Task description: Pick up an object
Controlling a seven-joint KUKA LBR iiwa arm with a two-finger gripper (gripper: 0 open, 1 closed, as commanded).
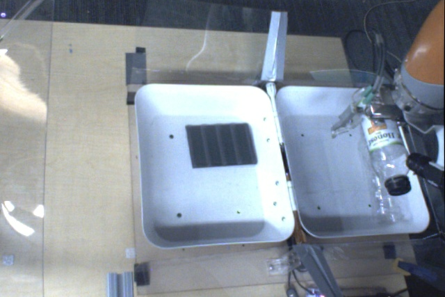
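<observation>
Reaching into the right bin (320, 163), our gripper (351, 118) hangs near the far side, just beside the top end of a clear bottle (382, 139). The bottle lies on its side along the bin's right wall. We cannot tell if the gripper is spread apart or pinched together, and we see nothing held in it. We think the grab is not yet done. Next we need to line up over the bottle, go down, and squeeze across its round body so it does not roll away. A dark ribbed mat (221, 145) lies in the left bin (167, 177).
</observation>
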